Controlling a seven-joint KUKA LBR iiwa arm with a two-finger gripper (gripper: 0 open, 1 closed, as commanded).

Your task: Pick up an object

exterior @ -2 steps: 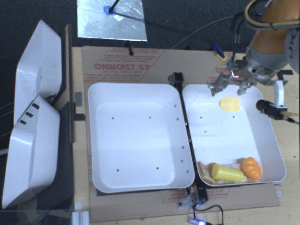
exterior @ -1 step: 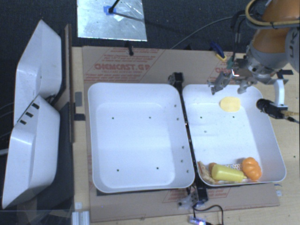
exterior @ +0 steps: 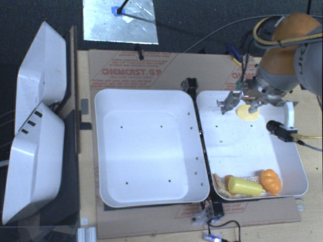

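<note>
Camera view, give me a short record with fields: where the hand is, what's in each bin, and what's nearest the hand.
hand: over the far end of the right bin, low above the floor
right bin: pale yellow disc at the far end; yellow cylinder and orange fruit-like piece in the near corner, beside each other
left bin: bare white floor with small dark dots
nearest to hand: pale yellow disc, just under it
held: nothing visible between the hand's fingers

Fixed above counter [exterior: 166,64], angled down over both white bins [exterior: 146,145]; mid-distance, arm [exterior: 287,49] entering from right.
</note>
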